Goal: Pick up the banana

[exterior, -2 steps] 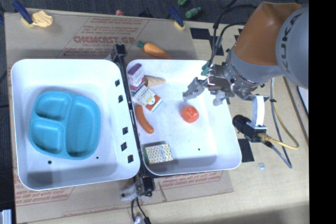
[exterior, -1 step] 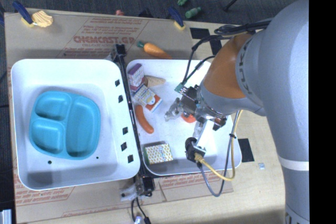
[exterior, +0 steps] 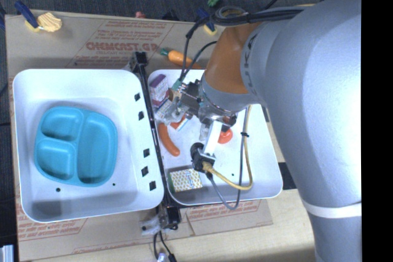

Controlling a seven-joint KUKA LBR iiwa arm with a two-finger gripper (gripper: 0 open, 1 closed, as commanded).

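Currently the grey arm (exterior: 307,70) leans over the right bin (exterior: 270,184), with its gripper (exterior: 179,102) low near that bin's left wall. You cannot tell from this view whether the gripper is spread or closed, and nothing is visibly held.

The banana's place cannot be made out. It is probably under the arm, which covers much of the right bin.

Before you descend, confirm the target. A smooth orange sausage-shaped piece (exterior: 169,140) lies just below the gripper and could be mistaken for it.

A banana is curved and likely slick, so grip across its middle.

Nearby lie a small red piece (exterior: 225,136) and a flat patterned block (exterior: 185,180). The left bin (exterior: 24,132) holds a glossy blue divided plate (exterior: 77,145).
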